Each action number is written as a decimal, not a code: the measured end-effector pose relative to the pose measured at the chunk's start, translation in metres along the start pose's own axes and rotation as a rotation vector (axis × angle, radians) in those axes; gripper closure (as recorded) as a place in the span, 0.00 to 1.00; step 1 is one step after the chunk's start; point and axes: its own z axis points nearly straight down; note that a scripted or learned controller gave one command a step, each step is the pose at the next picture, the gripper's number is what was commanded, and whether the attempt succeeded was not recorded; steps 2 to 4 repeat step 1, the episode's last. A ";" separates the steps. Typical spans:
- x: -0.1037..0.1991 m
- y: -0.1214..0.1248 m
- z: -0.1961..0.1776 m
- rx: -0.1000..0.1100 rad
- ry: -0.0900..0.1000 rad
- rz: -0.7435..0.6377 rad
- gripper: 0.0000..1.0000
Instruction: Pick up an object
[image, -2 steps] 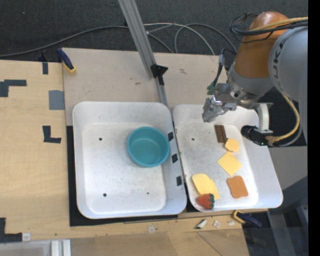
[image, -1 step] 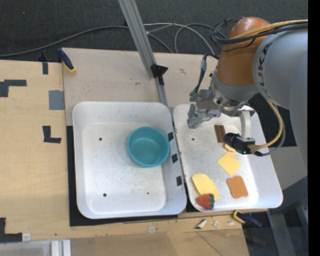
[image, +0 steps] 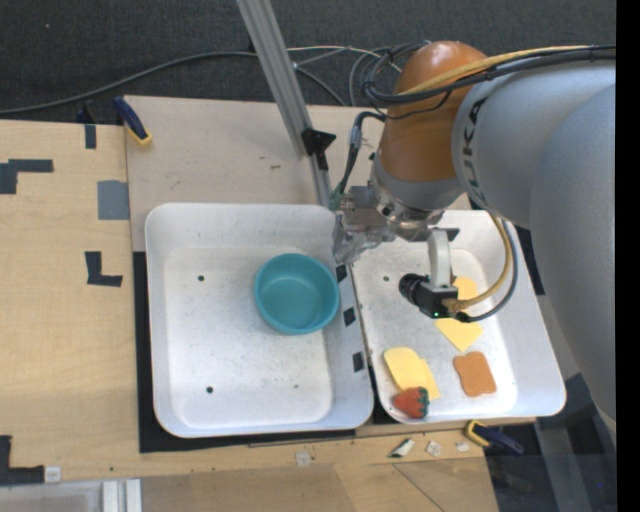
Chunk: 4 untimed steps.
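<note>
Teal bowl upright in the left bin, open side up, close to that bin's right edge and a little toward its far side; nothing visible inside it; not pinched by anything.

In the right bin, toward the near left corner, a pale yellow slab; touching its near end, a small red piece with a green tip, like a strawberry; just beside these, toward the near right, an orange-brown slab; farther in, around the bin's middle, a second yellow piece, partly hidden under a black fitting that hangs off the arm.

Gripper low over the seam between the two bins, toward their far edges, just above and to the right of the bowl; cannot tell whether the claw is spread or pressed together, nor whether it touches the bowl's rim; nothing seen pinched in it.

Above it, the orange band and the grey arm, covering the right bin's far right corner.

Beyond the bins, a slanted metal pole and loose cables; a blue and yellow clamp at the bench's far edge, another at the near edge by the right bin.
</note>
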 end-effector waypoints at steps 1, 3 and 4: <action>0.044 -0.021 0.014 0.002 -0.001 0.002 1.00; 0.044 -0.021 0.014 0.002 -0.001 0.002 1.00; 0.044 -0.021 0.014 0.002 -0.001 0.002 1.00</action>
